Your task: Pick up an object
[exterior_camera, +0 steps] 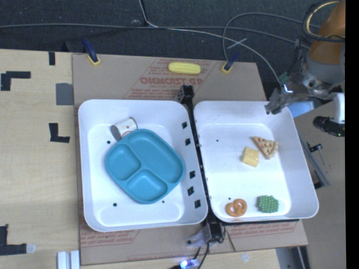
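Two shallow white bins sit side by side on a sheet of brown cardboard (pixel 235 83) with red printing. The left bin (pixel 90 167) and the right bin (pixel 297 189) meet along a dark seam fitted with black clips (pixel 187 94). Two clamps with blue handles and yellow tips, a left clamp (pixel 91 54) and a right clamp (pixel 230 62), grip the cardboard's far edge. The cardboard lies on a pale wooden bench (pixel 33 150) marked with black tape pieces. Beyond the bench is dark carpet (pixel 185 7), crossed by thin cables (pixel 168 28).
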You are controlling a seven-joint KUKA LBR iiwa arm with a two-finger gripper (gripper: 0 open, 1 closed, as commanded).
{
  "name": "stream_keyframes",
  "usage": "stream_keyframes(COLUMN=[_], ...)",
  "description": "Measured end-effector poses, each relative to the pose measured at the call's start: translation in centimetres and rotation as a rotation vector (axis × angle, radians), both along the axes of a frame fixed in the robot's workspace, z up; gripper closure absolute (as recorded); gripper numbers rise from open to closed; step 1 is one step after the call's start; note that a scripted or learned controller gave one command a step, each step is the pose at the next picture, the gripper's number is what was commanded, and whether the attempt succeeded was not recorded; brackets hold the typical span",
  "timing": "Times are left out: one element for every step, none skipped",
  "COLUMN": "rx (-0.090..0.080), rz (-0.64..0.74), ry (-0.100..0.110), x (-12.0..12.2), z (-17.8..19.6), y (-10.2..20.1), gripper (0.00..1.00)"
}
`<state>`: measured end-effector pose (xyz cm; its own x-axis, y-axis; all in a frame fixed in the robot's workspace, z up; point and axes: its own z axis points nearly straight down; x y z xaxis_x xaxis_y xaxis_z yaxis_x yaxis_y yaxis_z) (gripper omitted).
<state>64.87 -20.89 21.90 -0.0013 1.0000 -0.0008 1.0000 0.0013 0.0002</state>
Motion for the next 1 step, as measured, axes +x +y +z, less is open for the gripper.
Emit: stream_keyframes(rx=[0.002], rz=[0.004], ry=[0.002], x=[-0.52], z=[-0.84], y=[5.08], gripper=[1.0])
